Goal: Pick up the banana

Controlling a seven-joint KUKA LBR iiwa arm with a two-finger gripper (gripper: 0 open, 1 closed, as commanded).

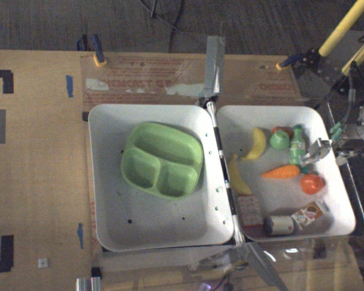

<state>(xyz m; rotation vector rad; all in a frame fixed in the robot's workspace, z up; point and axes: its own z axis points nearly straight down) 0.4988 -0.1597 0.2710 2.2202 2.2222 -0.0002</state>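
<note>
Two yellow bananas lie in the right bin. One banana rests near the bin's upper left, curved, beside a green round fruit. The other banana lies along the bin's left wall, just below the first. My gripper hangs over the right side of the same bin, close to a green bottle and well to the right of both bananas. Nothing shows in its grasp.
The right bin also holds an orange carrot, a red tomato, a can, a brown packet and a small card. A green divided plate sits in the left bin.
</note>
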